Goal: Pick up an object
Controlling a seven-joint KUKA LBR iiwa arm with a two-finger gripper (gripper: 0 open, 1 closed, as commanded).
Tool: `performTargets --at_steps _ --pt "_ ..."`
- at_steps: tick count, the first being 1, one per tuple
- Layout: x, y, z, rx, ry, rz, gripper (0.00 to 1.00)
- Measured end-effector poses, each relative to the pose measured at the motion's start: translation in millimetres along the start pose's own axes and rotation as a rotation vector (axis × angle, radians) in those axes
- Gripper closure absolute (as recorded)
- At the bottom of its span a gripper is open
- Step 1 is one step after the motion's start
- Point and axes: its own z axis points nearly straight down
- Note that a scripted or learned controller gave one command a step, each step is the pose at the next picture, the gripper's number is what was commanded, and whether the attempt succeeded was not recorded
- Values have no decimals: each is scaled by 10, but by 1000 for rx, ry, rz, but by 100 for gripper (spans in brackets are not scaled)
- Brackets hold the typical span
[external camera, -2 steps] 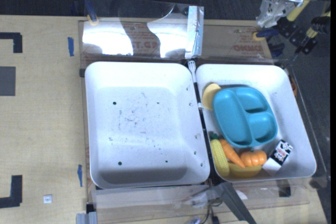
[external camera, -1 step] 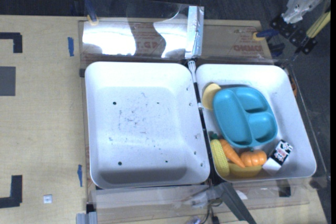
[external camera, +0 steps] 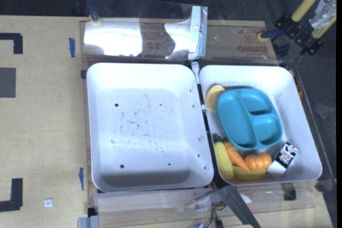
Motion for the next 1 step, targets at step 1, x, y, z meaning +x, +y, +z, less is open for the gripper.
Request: performTargets --at_steps 1 --pt "-237 -36 50 -2 0 -87 100"
